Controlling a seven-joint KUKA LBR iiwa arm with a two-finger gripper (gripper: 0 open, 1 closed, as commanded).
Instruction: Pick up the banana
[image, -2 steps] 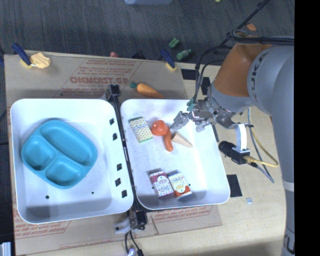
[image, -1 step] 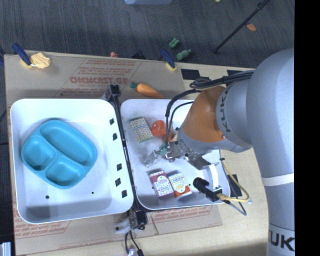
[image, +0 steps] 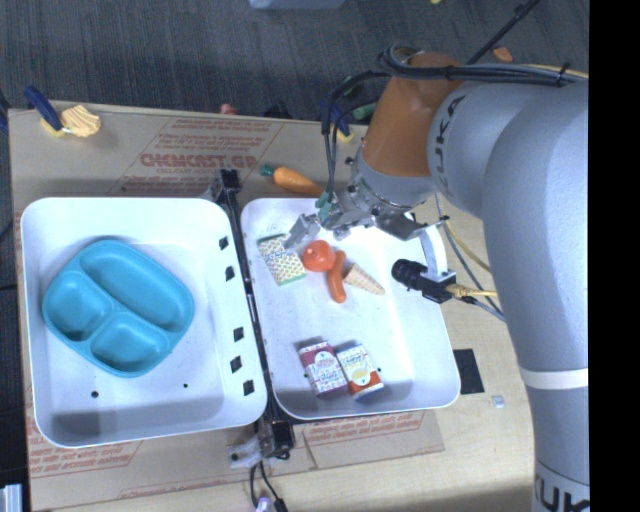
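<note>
My gripper is low over the back left part of the right bin. It hangs just above an orange-red toy and right beside a small checkered yellow-green packet. The grey arm with its orange band comes in from the right and hides the bin's back right corner. No object is visibly held by the gripper.
An ice-cream cone toy and two small cartons lie in the right bin. The left bin holds a blue divided tray. A carrot lies on the cardboard behind the bins, and a yellow item lies at the far left.
</note>
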